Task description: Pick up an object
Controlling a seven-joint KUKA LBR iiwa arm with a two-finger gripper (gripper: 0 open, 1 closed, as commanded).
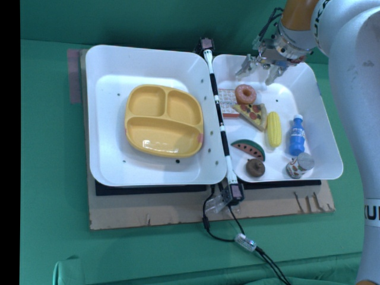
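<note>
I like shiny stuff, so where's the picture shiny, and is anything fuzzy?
In the camera view, soft glare shows on the rim of the left bin and on the yellow plate; the gripper looks slightly blurred, while the corn and blue bottle stay sharp; shadows are faint, so the light is even.

left bin (107, 64) holds a tray (164, 121) — toy foods (261, 129) fill the right bin (320, 123).

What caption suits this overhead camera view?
Open claw hovering over the right bin of toy food, beside a yellow tray in the left bin.
</note>
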